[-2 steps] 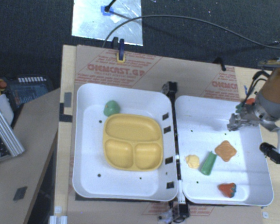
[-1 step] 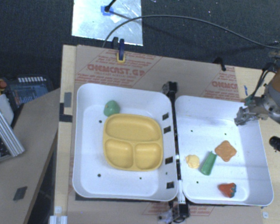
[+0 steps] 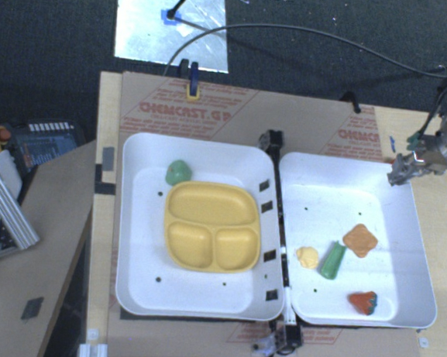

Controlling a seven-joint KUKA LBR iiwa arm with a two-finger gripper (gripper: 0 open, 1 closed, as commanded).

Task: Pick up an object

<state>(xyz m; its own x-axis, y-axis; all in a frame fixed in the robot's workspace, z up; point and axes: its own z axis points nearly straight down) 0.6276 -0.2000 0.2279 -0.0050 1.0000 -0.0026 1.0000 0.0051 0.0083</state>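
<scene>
**Above the right bin's far corner, the arm waits with nothing chosen**

At the far right of the bench, your gripper (image 3: 401, 170) hangs over the far right corner of the right bin (image 3: 339, 195), well apart from anything it could lift. Its tip is small and blurred from this angle, so you cannot tell whether the claw stands wide or narrow; nothing is visible in it.

The candidates cluster toward the near side of that bin: an orange waffle-shaped piece (image 3: 360, 239), a green stick (image 3: 331, 260) just beside a pale yellow lump (image 3: 307, 256), and a red piece (image 3: 363, 302) nearest the front wall. Scattered loose like this, each is probably open to a top-down grasp, though the green stick and yellow lump sit close enough to crowd the fingers.

Across the divider, the left bin (image 3: 139, 205) holds a yellow compartment tray (image 3: 211, 226) with a green ball (image 3: 179, 171) touching its far left corner. That tray looks too broad for a simple pinch, so your easier picks likely lie in the right bin.
</scene>
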